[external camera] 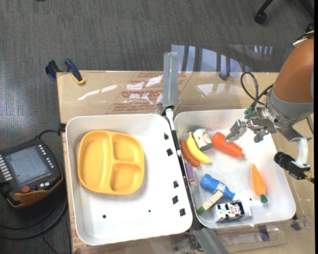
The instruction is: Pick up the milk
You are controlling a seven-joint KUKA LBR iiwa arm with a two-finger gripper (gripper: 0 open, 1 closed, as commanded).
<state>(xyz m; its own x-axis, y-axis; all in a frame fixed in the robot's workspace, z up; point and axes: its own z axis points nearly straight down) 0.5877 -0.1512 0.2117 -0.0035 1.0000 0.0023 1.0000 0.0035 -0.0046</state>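
Down near the front edge of the right bin (286, 210) lies the milk (230, 210), a small white carton with black cow-style patches, on its side. It's probably a light, stiff, slick toy, so pinching across its flat sides looks safest. The gripper (249, 130) hovers with fingers spread, nothing in them, near the orange carrot (228, 145).

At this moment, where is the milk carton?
In the camera view the milk carton lies in the right bin, near its front edge, just below the blue bottle and well clear of the gripper.
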